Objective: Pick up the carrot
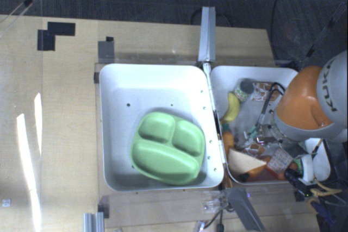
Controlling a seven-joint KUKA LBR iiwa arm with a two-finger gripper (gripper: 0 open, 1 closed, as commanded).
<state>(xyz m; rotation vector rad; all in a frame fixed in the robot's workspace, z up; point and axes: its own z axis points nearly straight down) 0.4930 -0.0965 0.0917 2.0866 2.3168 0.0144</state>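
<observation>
At the near edge of the right bin (pixel 217 80), a pale wedge-shaped item (pixel 244 160) lies against the front wall, with a small patterned packet (pixel 278 160) just beside it on the right and something dark orange (pixel 260 172) tucked along the wall beneath them. The carrot (pixel 228 141), a short orange piece, sits just behind the wedge, close against the wall that this bin shares with its neighbour. The gripper (pixel 260 136) hangs over the clutter in the middle of this bin, near the carrot but to its right; whether it is open or closed cannot be told, since the arm's orange band (pixel 304 103) and grey body cover much of it. Farther back, a yellow banana (pixel 232 107) lies along the left side, and behind it a small round dark-topped item (pixel 246 87) rests near the far wall, with a printed box (pixel 262 89) just to its right.

The left bin (pixel 117 117) holds a green three-compartment plate (pixel 168 146), turned at a slant in the near right part of the bin floor. Both bins sit side by side on the wooden bench (pixel 60 133).
</observation>
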